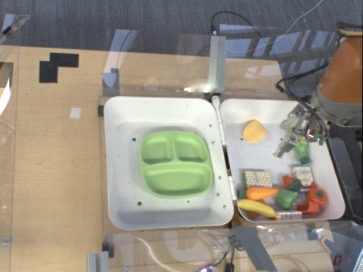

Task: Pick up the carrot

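Observation:
The carrot (263,194) is orange with a small green top and lies flat near the front of the right bin (271,113), between a patterned box (258,178) and a banana (258,209). My gripper (291,146) hangs over the right side of that bin, up and to the right of the carrot and well apart from it. A small green item (302,150) sits right beside the gripper; I cannot tell whether the two touch.
A yellow rounded fruit (254,131) lies mid-bin. Red and green toy vegetables (300,198) and a small labelled packet (302,174) crowd the front right corner. The left bin (122,123) holds a green divided plate (176,163).

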